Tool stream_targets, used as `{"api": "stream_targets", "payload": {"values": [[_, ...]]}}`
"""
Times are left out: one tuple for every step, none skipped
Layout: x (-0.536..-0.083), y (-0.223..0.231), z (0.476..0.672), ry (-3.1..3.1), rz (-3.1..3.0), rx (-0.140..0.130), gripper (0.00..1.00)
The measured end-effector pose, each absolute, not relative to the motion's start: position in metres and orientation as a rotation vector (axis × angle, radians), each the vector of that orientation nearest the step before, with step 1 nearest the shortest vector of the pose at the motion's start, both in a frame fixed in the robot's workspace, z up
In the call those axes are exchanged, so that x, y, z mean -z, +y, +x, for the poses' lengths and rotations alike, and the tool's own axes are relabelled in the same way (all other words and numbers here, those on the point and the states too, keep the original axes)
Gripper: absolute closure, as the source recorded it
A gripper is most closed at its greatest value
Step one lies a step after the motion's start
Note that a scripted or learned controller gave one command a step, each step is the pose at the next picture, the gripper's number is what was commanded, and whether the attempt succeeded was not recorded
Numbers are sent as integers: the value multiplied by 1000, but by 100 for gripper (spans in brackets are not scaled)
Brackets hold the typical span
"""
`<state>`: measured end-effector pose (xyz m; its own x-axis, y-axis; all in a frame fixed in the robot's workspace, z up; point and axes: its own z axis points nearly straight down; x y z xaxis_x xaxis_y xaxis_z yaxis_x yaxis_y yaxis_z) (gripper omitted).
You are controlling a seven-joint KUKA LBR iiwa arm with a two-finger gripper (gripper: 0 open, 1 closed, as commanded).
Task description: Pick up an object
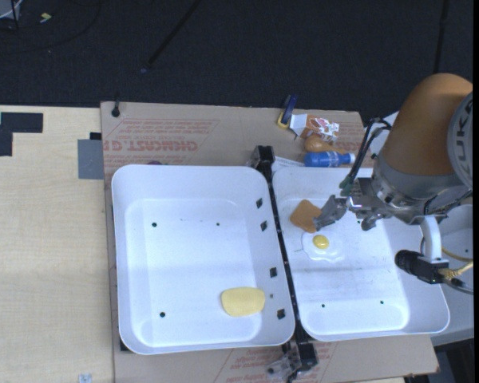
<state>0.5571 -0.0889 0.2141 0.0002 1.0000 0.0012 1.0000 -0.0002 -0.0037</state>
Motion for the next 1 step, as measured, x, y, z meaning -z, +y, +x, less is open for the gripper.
{"api": "stream_targets", "payload": {"values": [[-114,-123,562,-2213,-2219,-10,0]]}}
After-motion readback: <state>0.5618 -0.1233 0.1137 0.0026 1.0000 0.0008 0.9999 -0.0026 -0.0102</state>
